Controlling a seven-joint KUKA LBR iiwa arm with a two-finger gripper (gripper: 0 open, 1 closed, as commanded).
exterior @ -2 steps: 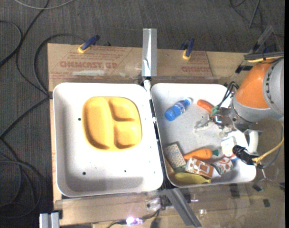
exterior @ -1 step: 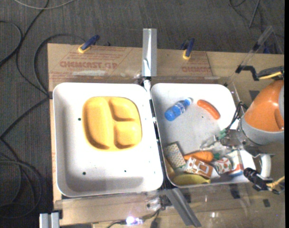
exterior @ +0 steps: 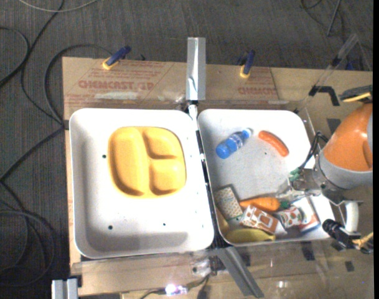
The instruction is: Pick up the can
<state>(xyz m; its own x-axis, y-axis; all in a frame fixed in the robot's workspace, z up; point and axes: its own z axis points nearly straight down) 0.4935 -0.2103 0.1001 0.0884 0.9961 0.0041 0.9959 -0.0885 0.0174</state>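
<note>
Camera view: faded red print on the cardboard (exterior: 124,83), partly legible, perhaps "CHEMCAST". Can (exterior: 296,218), red-and-white label unreadable, lies on its side at the right bin's (exterior: 254,170) near-right corner. Pincer (exterior: 295,185) hangs just above it; its state I cannot tell.

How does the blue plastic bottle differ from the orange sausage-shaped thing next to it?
The blue plastic bottle is blue with a pale cap end; the orange sausage-shaped thing is one reddish orange all over. The bottle slants up to the right, the sausage down to the right. Both lie flat, apart, in the right white bin.
</note>
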